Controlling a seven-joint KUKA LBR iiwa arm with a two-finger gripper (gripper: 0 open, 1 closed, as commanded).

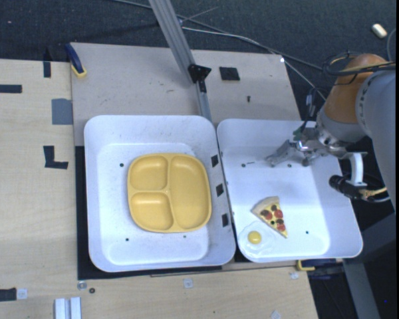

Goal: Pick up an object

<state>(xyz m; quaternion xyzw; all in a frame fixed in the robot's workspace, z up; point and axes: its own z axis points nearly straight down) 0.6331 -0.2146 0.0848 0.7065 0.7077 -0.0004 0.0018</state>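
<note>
Toy pizza slice (271,215), triangular, yellow crust with red toppings, lies flat at about 5 o'clock in the right shallow white bin (319,244), tip pointing toward 5 o'clock. Small round yellow plastic piece (254,238) sits near it at 7 o'clock, apart from it, close to the bin's lower left corner. Two-finger metal gripper (278,157) is over the same bin at about 12 o'clock from the slice, well apart from it, fingers pointing toward 9 o'clock; nothing between them, and whether they are spread or pressed together cannot be told. Grey arm with orange band (349,98) enters from 3 o'clock. Left white bin (106,178) holds a yellow three-compartment plastic plate (169,193), centred.
</note>
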